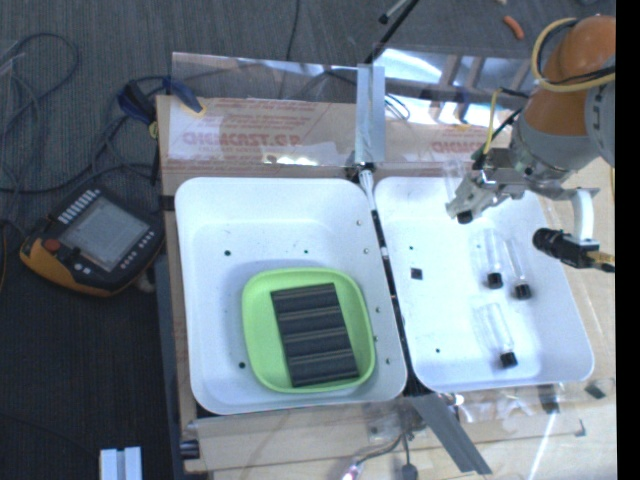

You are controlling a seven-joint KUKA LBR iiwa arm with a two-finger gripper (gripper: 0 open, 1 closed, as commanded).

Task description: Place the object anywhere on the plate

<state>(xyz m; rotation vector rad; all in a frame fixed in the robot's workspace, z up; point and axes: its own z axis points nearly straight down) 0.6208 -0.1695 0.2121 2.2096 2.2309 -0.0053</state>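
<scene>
Taking the plate (306,331) as my mark: it is green and square with rounded corners, and it lies toward the near side of the left bin (200,228); a dark ribbed block (314,334) already rests on it, covering most of its middle. To the plate's right, past the rims where the bins meet, the right bin (560,348) holds three clear tubes with black caps; the nearest tube (497,336) lies about level with the plate; the other two tubes (503,264) lie side by side farther back, beyond the plate's far edge. Farther still and well to the plate's right, my gripper (464,208) hangs over the far part of the right bin, apart from all three tubes; I cannot tell how it is set. Far left of the plate, on the dark floor, lies a pendant (92,240) with a grey screen.
</scene>
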